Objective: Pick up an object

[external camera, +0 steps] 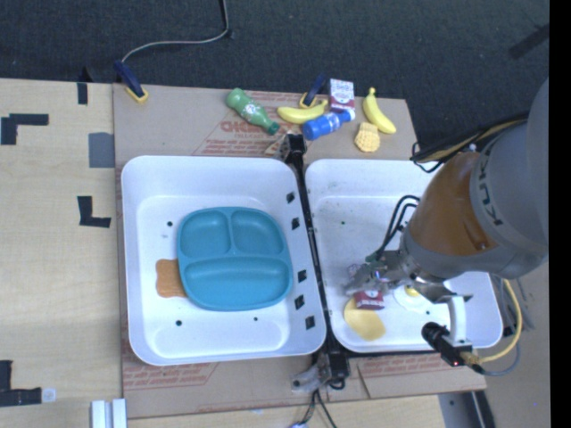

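My gripper (370, 283) is low in the right bin (357, 185), near its front. It hangs right over a small red and white packet (368, 299). A flat yellow chip-like piece (365, 323) lies just in front of the packet. A pale round item (412, 295) sits to the right, partly under the arm. The wrist hides the fingers. The grey arm with its orange band (455, 217) covers the bin's right half.
The left bin (143, 239) holds a blue divided plate (235, 259) with a tan cracker-like piece (168, 278) at its left. Behind the bins lie a green bottle (252, 111), two bananas (378, 112), a blue bottle (323, 125) and small toys.
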